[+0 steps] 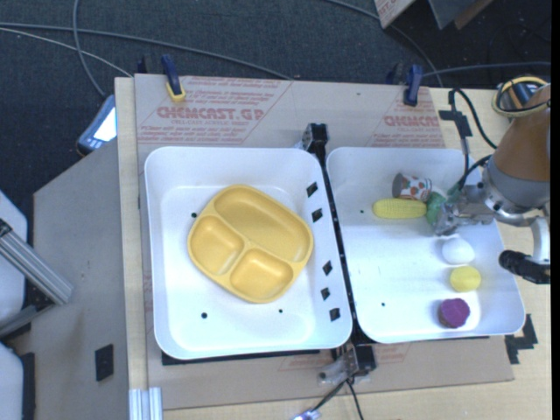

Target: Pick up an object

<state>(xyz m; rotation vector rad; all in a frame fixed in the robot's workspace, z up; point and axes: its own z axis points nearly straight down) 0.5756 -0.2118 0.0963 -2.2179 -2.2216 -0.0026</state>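
Near the right bin's (376, 322) far right edge, the gripper (451, 217) sits low beside the corn cob's (400, 208) green end; its grip state cannot be told. White egg (457, 251), lemon (465, 278) and purple fruit (453, 312) line the right edge, loose for picking. Yellow divided plate (251, 242) occupies the left bin (166, 304).

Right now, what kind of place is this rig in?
Likely a robotics lab test bench, not a kitchen: two white bins sit on a board held by clamps, loose cables trail over dark carpet, and the toy corn and divided yellow plate look like grasping props.
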